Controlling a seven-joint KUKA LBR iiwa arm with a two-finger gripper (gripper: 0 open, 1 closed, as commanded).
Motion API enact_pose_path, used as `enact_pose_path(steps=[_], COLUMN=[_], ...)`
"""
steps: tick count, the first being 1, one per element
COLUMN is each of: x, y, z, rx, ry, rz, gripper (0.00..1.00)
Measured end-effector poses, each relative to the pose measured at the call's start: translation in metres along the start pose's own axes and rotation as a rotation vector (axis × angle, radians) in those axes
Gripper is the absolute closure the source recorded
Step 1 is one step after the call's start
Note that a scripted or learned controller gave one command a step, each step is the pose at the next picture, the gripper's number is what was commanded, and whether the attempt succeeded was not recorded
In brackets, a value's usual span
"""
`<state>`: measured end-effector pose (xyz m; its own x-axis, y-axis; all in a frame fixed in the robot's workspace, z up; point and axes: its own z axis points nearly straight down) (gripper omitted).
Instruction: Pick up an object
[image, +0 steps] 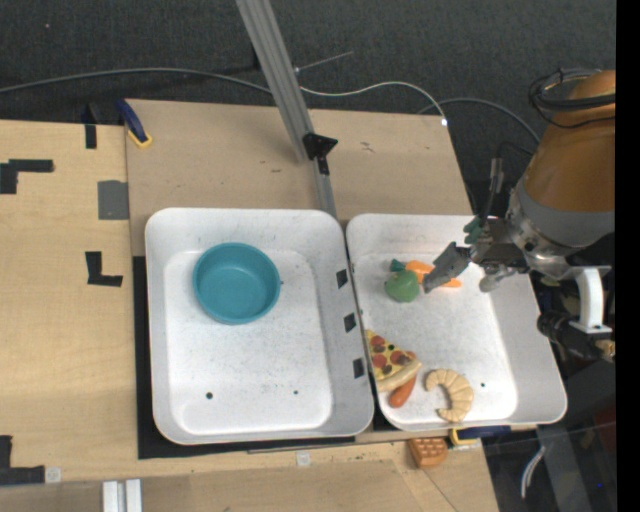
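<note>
My gripper (467, 277) hangs over the upper part of the right bin (520, 345), open, its two fingers spread apart. The left finger (444, 269) crosses in front of an orange carrot (419, 267) with a green top. A green round toy (402, 287) lies just left of that finger. Nothing shows between the fingers. Lower in the same bin lie a pizza slice (388, 359) against the left wall and a tan croissant (451, 391) near the front.
The left bin (180, 390) holds a blue bowl (236, 283) in its upper left part. A metal pole (285, 85) slants down to the bins' back edge. A small orange block (428, 452) sits on the bench in front of the right bin.
</note>
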<state>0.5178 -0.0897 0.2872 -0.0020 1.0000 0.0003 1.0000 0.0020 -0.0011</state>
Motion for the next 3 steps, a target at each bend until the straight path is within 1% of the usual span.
enact_pose_path(steps=[1, 2, 3], x=[0.0, -0.007, -0.013], y=[0.0, 0.005, 0.007], z=[0.0, 0.058, 0.119], rx=[0.0, 0.007, 0.008], ry=[0.0, 0.0, 0.0], rz=[0.0, 0.002, 0.002], gripper=[0.0, 0.0, 0.0])
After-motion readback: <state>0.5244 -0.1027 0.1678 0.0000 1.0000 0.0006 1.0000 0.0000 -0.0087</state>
